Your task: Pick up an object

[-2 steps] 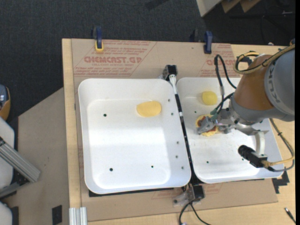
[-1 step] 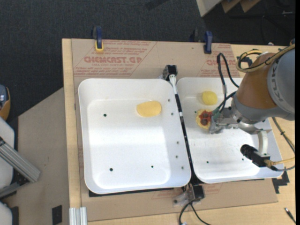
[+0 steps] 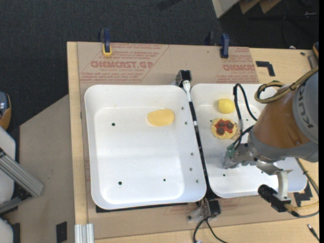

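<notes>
In the near part of the right bin (image 3: 238, 189), your claw (image 3: 232, 159) hangs low over bare white floor, tucked under the orange band of the arm (image 3: 283, 125). You cannot tell from this slant how it is set, and nothing shows in its grip.

Just beyond it, a little farther into the same bin, lies a small round tart-like piece (image 3: 224, 128), pale at the rim with a red and dark middle. It looks like a light toy of moulded plastic or rubber: flat, low, probably a bit slick. Take it across the rim, coming straight down, since there is little height to bite on and it may skate on the smooth floor.

Farther still, just beside it, sits a small yellow lump (image 3: 226, 105), rounder and taller, so likely the easier catch; close across its middle, or it may squirt out sideways.

Across the divider, in the far half of the left bin (image 3: 101, 135), a flat yellow oval (image 3: 161, 117) lies alone, well apart from the claw. It appears light and thin, awkward to pinch.
</notes>
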`<state>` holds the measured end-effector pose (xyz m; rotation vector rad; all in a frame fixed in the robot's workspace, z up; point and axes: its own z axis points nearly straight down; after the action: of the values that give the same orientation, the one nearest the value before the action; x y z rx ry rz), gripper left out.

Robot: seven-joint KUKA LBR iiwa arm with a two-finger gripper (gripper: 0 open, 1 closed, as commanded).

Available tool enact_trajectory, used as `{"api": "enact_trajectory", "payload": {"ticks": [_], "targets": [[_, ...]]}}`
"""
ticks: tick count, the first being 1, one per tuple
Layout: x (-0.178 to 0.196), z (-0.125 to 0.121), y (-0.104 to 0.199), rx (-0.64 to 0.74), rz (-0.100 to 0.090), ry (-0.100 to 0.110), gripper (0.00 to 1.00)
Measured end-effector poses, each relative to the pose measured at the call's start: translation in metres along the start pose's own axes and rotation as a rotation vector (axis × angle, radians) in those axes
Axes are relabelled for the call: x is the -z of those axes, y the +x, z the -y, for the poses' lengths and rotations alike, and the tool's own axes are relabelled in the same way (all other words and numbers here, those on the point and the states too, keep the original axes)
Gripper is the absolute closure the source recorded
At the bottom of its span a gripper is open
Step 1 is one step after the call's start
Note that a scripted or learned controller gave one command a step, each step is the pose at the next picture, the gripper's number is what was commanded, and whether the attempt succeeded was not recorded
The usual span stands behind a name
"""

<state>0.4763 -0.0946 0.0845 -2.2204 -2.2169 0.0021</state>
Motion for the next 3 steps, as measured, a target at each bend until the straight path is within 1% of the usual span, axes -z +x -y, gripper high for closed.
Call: {"api": "enact_trajectory", "payload": {"ticks": [1, 2, 3], "targets": [[0.075, -0.095, -0.001, 0.006, 0.005, -0.019, 1.00], [0.116, -0.042, -0.021, -0.002, 0.001, -0.003, 1.00], [0.099, 0.000, 0.010, 0.002, -0.001, 0.002, 1.00]]}}
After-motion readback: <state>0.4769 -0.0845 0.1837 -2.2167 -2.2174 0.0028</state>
